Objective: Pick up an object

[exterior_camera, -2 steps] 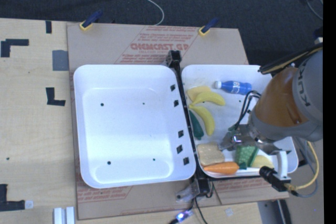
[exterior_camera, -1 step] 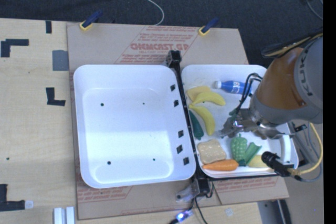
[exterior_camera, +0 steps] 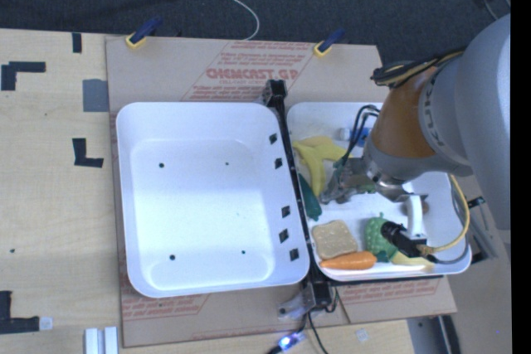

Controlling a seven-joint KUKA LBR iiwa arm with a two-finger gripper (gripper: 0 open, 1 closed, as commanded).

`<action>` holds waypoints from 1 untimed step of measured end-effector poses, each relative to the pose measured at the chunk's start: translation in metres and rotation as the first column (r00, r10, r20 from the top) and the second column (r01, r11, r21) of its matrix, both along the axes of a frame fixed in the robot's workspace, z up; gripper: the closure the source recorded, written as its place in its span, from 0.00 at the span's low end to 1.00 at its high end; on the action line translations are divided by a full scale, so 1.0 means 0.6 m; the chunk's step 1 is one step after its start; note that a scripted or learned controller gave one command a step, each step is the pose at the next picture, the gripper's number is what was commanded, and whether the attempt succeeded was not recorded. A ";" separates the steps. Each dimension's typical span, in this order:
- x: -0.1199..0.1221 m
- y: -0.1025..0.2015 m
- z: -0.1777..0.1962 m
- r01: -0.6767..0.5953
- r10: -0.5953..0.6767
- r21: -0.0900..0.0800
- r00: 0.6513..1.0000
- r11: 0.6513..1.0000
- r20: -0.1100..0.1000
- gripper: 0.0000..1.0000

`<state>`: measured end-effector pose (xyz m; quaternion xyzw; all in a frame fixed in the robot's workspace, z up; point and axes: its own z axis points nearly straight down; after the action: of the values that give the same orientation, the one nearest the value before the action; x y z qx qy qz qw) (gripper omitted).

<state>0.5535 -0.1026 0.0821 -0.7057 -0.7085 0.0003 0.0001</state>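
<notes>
The claw [exterior_camera: 336, 188] hangs low in the right bin [exterior_camera: 440, 273], at the end of the grey arm [exterior_camera: 465, 120] with its orange band, which comes in from three o'clock. Whether it is open or closed, I cannot tell, and nothing can be made out in its grasp.

Just at its eleven o'clock lies a yellow banana-like thing [exterior_camera: 318, 153], touching or nearly touching the claw. At nine o'clock a slim dark green piece [exterior_camera: 309, 199] runs along the bin's left wall. At six o'clock sits a tan slice of bread [exterior_camera: 334, 238], and below that an orange carrot [exterior_camera: 348, 262] lies against the near wall. A green leafy piece [exterior_camera: 380, 235] rests at five o'clock, beside the bread.

Further out at nine o'clock stands the left bin [exterior_camera: 133, 178], side by side with the right one on a cardboard sheet [exterior_camera: 241, 70].
</notes>
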 end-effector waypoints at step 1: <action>0.036 0.121 0.317 -0.006 0.006 0.002 1.000 1.000 0.018 1.00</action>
<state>0.5753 -0.0298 0.2721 -0.7034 -0.7107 -0.0069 -0.0055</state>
